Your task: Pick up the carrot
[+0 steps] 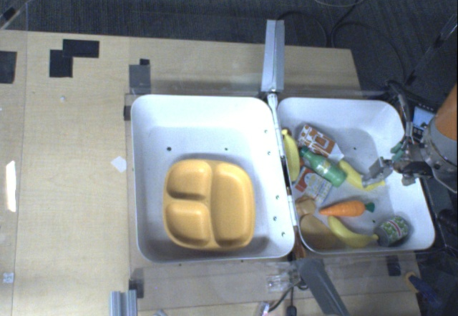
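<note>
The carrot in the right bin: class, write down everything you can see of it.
The carrot is orange with a small green top at its right end and looks like smooth plastic. It lies flat and whole, almost level across the view and tilted slightly, in the lower half of the right bin. A banana lies just below it, seemingly touching, and a small packet sits at its upper left. The gripper is above and to its right, apart from it.

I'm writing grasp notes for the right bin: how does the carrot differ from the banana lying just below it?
The carrot is orange with a green tip at its right end; the banana is yellow with no green. The carrot is straight and tapers toward its left end, while the banana curves. The carrot lies higher in the view, nearer the bin's middle; the banana lies against the right bin's near wall, beside a small can. Both lie flat and roughly crosswise.
</note>
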`<state>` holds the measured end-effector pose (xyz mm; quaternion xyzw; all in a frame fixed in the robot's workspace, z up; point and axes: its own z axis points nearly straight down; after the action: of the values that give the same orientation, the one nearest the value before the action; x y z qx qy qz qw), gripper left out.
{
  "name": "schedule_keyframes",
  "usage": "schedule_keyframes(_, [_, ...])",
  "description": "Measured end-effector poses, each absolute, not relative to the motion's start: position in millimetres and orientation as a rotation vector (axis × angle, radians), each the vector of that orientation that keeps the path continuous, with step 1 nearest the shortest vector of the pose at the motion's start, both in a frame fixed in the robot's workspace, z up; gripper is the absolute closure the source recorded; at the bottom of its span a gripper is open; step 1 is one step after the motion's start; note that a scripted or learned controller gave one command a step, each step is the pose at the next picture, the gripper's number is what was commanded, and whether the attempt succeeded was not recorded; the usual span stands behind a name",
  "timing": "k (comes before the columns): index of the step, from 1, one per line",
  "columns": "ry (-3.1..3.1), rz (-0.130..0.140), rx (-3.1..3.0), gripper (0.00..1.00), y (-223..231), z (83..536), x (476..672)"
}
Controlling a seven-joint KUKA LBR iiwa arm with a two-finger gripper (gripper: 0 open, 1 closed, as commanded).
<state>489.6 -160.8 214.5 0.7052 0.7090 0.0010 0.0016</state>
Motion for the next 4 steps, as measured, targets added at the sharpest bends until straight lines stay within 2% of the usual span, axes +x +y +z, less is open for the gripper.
schedule_keyframes(1, [2.266, 0.003, 2.172, 0.00, -113, 99, 487.9])
schedule_keyframes(2, [2.673, 0.008, 1.601, 0.00, -109, 93, 493.6])
schedule_keyframes(3, [2.747, 0.014, 1.488, 0.00, -121, 91, 493.0])
schedule_keyframes(4, [2.709, 0.008, 1.569, 0.00, -119, 90, 525.9])
